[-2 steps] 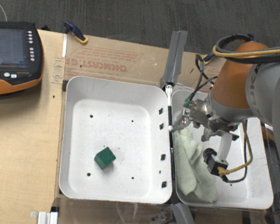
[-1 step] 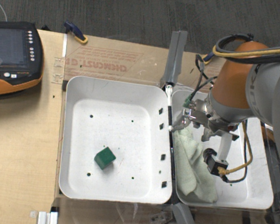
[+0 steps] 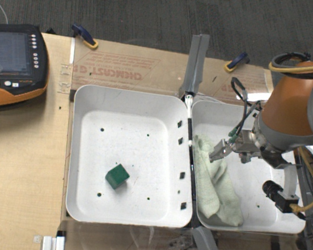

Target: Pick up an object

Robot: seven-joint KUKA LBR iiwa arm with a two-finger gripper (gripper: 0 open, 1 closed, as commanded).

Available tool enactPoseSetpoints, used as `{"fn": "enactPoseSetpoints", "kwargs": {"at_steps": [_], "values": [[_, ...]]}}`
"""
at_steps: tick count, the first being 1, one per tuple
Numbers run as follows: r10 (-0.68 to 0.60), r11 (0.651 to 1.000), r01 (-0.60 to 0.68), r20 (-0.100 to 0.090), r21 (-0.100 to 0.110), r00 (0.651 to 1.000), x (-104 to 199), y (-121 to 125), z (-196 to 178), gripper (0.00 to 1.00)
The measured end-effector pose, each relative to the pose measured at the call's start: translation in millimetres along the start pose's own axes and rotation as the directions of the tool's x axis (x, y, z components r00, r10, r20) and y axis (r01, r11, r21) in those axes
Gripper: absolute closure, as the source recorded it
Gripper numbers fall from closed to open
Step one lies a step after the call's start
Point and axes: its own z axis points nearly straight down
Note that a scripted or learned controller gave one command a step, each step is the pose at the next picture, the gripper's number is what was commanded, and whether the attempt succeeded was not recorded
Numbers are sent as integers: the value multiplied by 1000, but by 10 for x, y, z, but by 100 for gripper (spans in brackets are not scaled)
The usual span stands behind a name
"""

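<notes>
At twelve o'clock, behind the bins, the cardboard sheet (image 3: 126,69) bears faint red upside-down lettering, too blurred to read.

A small green block (image 3: 117,176) lies alone on the floor of the left bin (image 3: 77,208), toward its front and a little left of centre, turned at an angle to the bin's walls and clear of all of them. A pale green cloth (image 3: 216,189) lies crumpled in the right bin (image 3: 281,224), stretched in a long rumpled strip along that bin's left wall from the middle down to the front edge, its folds bunched thickest near the front.
</notes>
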Motion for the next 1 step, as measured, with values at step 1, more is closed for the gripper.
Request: {"fn": "enactPoseSetpoints", "kwargs": {"at_steps": [1], "values": [[341,940,-341,0,0,940,984,-62,1,0]]}}
